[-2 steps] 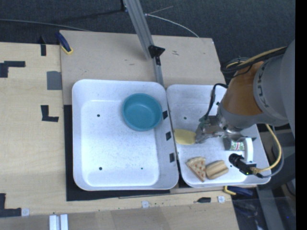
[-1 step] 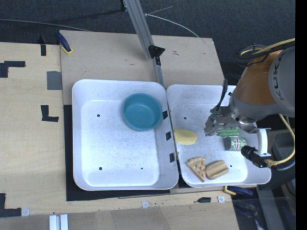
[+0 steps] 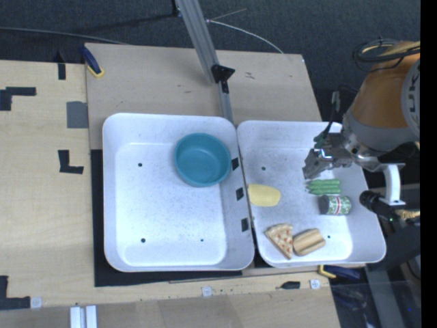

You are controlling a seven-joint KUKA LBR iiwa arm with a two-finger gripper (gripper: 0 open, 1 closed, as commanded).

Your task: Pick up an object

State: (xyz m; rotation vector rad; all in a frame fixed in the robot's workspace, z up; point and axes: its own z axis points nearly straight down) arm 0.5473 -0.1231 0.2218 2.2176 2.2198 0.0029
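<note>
Gripper [image 3: 319, 161] is low over the right bin [image 3: 273, 137], near its right edge, just above a green object [image 3: 323, 186]; can't tell its opening or any hold. Can [image 3: 335, 205] sits just below that. Yellow piece [image 3: 263, 195] near left edge; pizza slice [image 3: 280, 240] and bread roll [image 3: 308, 240] along the front edge. Blue bowl [image 3: 202, 159] in the left bin [image 3: 130, 135], back right.

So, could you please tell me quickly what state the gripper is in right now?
Gripper: over the right bin, just above the green object; open or shut cannot be told.
</note>
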